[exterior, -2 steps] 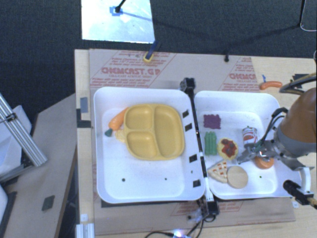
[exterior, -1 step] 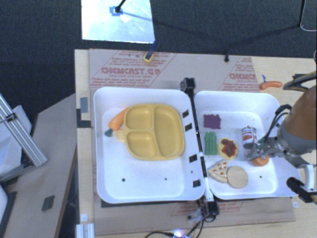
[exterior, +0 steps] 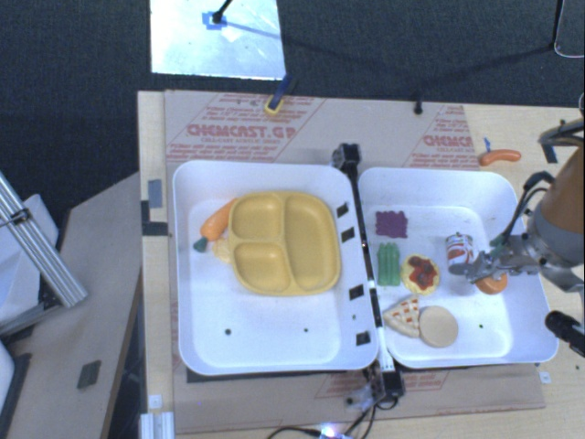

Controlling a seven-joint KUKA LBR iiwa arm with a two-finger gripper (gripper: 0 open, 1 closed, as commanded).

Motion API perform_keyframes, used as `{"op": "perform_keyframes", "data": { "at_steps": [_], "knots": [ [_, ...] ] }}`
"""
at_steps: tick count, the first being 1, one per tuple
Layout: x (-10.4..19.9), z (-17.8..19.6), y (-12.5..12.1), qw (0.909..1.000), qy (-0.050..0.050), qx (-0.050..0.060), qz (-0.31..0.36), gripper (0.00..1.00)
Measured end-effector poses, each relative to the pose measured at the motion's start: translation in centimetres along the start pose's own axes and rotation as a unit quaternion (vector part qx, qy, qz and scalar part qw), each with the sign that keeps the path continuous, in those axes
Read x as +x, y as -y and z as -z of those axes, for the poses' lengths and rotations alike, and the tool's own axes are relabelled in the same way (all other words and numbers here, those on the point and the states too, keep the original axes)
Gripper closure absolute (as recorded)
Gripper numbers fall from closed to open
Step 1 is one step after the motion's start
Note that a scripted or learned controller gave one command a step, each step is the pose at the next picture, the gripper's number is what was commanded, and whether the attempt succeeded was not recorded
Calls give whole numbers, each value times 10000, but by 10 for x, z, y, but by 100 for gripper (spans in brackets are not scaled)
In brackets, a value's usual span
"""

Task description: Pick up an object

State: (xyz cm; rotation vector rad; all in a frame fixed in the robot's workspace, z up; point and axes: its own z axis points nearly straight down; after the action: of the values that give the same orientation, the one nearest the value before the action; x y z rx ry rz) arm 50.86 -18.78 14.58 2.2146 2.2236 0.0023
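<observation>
Camera view: arm [exterior: 558, 218] reaches in low from the right; pincer [exterior: 468, 265] over right bin [exterior: 494, 190], grip state unclear.

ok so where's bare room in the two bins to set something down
Left bin: bare floor in front of the yellow tray, along the near wall, plus a strip at the far wall. A carrot fills the tray's left side. Right bin: free at the near right corner, past the cookie. Its middle is crowded: purple piece, green piece, pizza, can, gripper.
</observation>
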Motion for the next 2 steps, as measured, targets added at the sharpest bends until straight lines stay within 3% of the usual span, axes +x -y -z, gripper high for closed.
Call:
{"op": "perform_keyframes", "data": {
  "at_steps": [1, 2],
  "knots": [
    [-1, 65, -3, 10000, 8, -25, 3, 100],
    [-1, 79, -4, 10000, 0, -3, 3, 100]
  ]
}}
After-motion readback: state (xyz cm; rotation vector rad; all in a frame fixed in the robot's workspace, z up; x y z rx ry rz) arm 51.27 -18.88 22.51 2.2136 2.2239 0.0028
